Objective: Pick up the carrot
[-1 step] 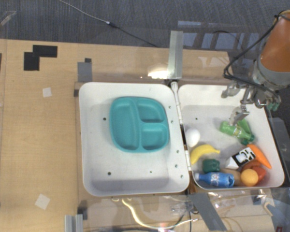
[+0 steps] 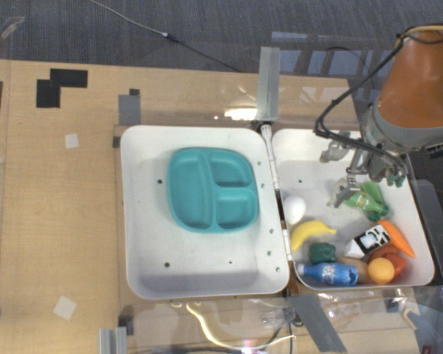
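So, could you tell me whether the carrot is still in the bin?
In the bin: the carrot lies in the right bin, beside the orange.

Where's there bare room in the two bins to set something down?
Left bin: bare floor around the teal plate, widest in front. Right bin: bare back-left floor, between the gripper and the egg. Its front is crowded: banana, carrot, bottle, orange.

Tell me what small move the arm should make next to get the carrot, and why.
Probably shift the gripper toward the near right corner of the right bin, then descend. It hovers over the green item, while the carrot lies beyond that, beside the black-and-white block and the orange ball, so the approach needs care.
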Controlling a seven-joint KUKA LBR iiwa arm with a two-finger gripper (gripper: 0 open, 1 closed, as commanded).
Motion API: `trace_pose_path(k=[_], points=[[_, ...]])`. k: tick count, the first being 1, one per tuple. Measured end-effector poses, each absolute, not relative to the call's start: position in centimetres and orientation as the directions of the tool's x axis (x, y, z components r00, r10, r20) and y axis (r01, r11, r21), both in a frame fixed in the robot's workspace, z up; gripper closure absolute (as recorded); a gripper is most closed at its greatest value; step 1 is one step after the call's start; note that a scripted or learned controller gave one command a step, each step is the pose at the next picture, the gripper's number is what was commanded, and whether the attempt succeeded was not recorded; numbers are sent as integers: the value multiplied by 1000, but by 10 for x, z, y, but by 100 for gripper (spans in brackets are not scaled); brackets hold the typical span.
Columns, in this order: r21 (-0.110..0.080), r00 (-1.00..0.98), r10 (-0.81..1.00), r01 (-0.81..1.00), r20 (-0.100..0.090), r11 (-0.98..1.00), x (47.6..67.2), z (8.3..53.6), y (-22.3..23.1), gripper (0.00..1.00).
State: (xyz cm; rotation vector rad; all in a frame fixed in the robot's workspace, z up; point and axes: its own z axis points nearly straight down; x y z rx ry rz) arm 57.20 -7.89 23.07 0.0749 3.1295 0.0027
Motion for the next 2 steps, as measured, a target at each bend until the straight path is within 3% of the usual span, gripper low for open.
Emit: trace_pose_path(k=[1,2], points=[[6,-907,420,420,-14,907,525,326,-49,0],[6,-812,583,583,-7,812,488,338,-8,0]])
